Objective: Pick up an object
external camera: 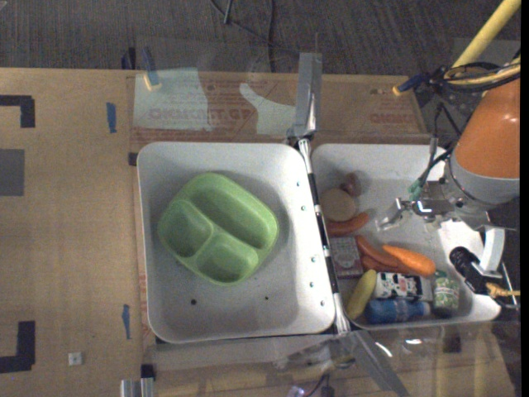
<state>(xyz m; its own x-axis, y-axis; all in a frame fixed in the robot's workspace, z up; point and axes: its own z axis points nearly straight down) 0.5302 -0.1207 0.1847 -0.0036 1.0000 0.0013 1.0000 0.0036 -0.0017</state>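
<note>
The right bin (388, 168) holds several small things. A round tan piece (337, 203) and a small pinkish piece (351, 184) lie at its far left, with an orange sausage shape (349, 222) just below them. Nearer the front lie a dark red packet (345, 255), an orange carrot (407, 260), a yellow banana (361, 294), a white bottle (402, 285), a blue bottle (397, 310) and a green can (445, 293). My gripper (416, 208) hangs over the middle right of this bin, above and behind the carrot, with nothing seen held in it.
The left bin (165, 304) holds a green divided plate (218, 227), tilted across its middle. A metal divider (318, 222) runs between the two bins. The arm's orange band (493, 143) looms over the right bin's far right corner.
</note>
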